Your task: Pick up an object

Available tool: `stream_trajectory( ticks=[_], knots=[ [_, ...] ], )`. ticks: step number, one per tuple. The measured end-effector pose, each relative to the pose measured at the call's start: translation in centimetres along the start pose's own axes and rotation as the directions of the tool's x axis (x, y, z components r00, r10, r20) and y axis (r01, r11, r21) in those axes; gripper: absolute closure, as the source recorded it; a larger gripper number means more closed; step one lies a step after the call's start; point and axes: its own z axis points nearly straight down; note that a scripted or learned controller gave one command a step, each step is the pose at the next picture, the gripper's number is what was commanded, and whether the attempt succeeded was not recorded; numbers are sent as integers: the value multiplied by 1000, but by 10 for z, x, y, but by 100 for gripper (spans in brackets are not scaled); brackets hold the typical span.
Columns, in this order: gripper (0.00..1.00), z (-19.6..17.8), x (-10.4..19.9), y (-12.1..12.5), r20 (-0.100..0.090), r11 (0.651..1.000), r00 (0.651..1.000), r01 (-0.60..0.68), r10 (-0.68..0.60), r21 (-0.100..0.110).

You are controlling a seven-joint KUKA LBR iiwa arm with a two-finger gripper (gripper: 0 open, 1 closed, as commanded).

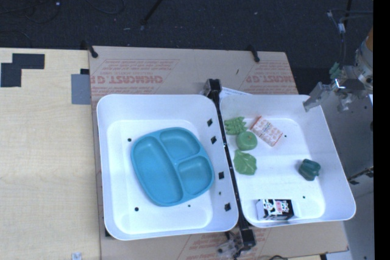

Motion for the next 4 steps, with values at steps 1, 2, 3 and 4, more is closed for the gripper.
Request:
stream_trajectory(
  ticks=[1, 2, 3, 4],
  knots=[
    [0, -8, 0, 2, 3, 1000, 1000, 2, -2, -13],
    [0, 43, 8, 7, 1, 1000, 1000, 4, -4, -8],
    [0, 106, 10, 11, 1, 1000, 1000, 3, -3, -8],
    [0, 150, 12, 7, 1, 1000, 1000, 3, -3, -8]
  ],
)
